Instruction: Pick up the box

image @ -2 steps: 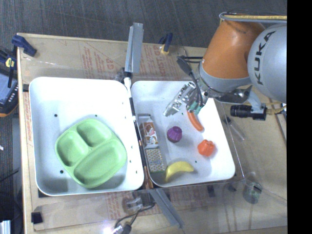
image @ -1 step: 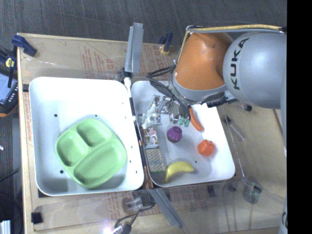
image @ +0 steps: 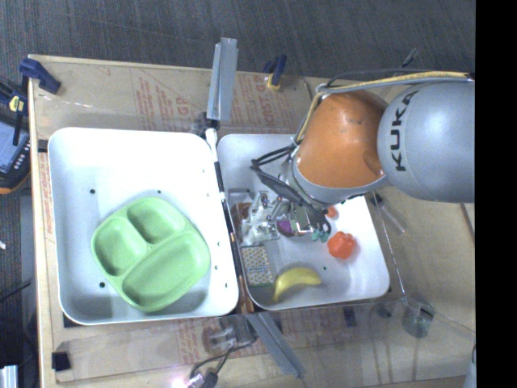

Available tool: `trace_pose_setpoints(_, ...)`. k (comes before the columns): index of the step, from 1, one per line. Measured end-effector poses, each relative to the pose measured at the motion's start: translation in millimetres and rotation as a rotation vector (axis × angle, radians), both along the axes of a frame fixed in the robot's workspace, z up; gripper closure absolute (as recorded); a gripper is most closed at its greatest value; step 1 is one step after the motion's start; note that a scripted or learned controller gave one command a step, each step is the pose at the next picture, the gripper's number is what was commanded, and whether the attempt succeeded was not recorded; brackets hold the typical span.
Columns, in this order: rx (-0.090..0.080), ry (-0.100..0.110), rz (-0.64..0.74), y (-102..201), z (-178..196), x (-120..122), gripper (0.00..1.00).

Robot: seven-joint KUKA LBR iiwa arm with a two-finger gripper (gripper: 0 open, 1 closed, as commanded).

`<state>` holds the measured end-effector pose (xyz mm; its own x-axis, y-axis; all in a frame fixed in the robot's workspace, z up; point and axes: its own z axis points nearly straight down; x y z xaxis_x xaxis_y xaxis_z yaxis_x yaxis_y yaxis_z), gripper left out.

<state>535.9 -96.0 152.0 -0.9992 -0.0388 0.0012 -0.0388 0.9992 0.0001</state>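
A plywood bench on dark grey carpet carries two white bins: the left bin holds a green divided plate, and the right bin holds a banana and a red-orange fruit. The box, with a patterned top, lies against the right bin's left wall just beside the banana. The gripper hangs low just above it, and whether it is parted or closed I cannot tell.

text: "KUKA" | on: grey arm | reads vertically, black letters
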Motion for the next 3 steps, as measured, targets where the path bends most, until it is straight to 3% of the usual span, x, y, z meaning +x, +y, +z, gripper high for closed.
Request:
trace_pose_setpoints(1, -0.003, -0.005, 0.036, -41.8, 198.7, 28.7, 1.00)
trace_pose_setpoints(2, 0.000, 0.000, 0.188, -7.6, 62.4, -30.4, 1.00)
trace_pose_setpoints(3, 0.000, -0.001, -0.260, 18.2, 39.6, -6.1, 1.00)
